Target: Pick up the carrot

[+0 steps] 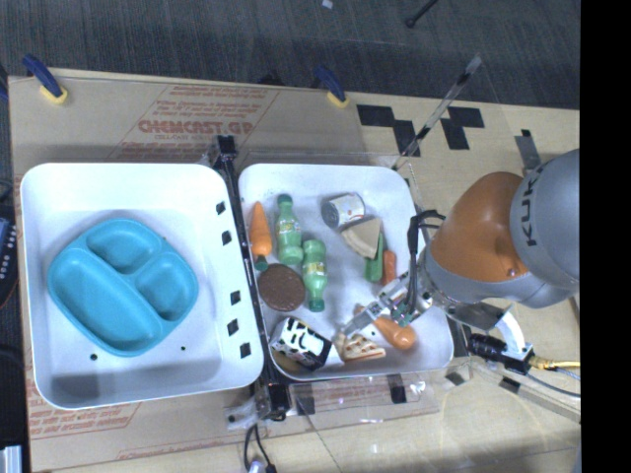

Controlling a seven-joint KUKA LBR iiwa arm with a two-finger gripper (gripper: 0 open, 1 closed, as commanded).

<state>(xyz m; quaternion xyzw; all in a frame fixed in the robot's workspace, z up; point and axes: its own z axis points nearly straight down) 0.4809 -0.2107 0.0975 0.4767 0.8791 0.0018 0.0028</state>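
Nearest you, the gripper (387,315) sits low in the right bin's (296,177) front corner, over an orange piece (398,336) and a waffle-like toy (359,347); you can't tell how it's set, the view is too cluttered. Risk: it grabs that orange decoy. The carrot (259,231) lies well apart, against the bin's left wall beside two green bottles (301,252).

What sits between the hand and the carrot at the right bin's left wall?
Two green bottles lie between hand and carrot, in the camera view.
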